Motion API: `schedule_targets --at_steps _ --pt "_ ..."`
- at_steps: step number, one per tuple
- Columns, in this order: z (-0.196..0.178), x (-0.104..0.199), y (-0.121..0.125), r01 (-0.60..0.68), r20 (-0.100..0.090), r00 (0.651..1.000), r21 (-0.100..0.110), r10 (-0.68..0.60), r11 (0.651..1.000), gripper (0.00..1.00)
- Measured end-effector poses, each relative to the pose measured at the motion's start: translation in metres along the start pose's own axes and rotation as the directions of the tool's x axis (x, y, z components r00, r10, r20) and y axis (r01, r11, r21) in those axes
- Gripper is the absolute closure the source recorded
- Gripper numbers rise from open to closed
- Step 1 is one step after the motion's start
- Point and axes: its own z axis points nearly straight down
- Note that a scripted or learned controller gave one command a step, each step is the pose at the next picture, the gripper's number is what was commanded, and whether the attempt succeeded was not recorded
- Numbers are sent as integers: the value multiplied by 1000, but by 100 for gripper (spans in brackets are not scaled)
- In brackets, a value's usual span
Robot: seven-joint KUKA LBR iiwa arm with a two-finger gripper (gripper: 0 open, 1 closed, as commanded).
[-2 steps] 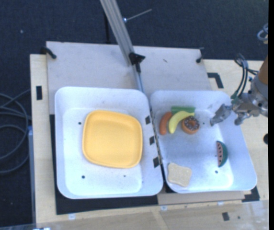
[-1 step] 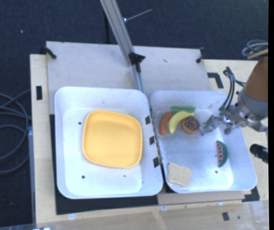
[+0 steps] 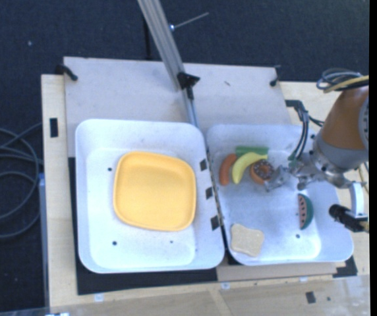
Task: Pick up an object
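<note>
The arm is cut off at the frame's right edge. The gripper sits mid-right in the right bin, finger spread indistinct, just beside a small blurred brown object. The left bin holds a yellow plate. A dark floor surrounds the bench.

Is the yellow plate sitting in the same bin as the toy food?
No. The yellow plate lies in the left bin, the banana in the right bin.

Grey arm beside the right bin, broad orange band above the wrist, yellow and grey cables looping on top, black hose, silvery gripper
</note>
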Motion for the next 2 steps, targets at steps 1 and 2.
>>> schedule_targets --at_steps 1,2 --pt "-13 -1 1 0 1 1000 -5 0 1000 100" --pt "-67 -3 12 0 2 1000 -8 0 1000 100"
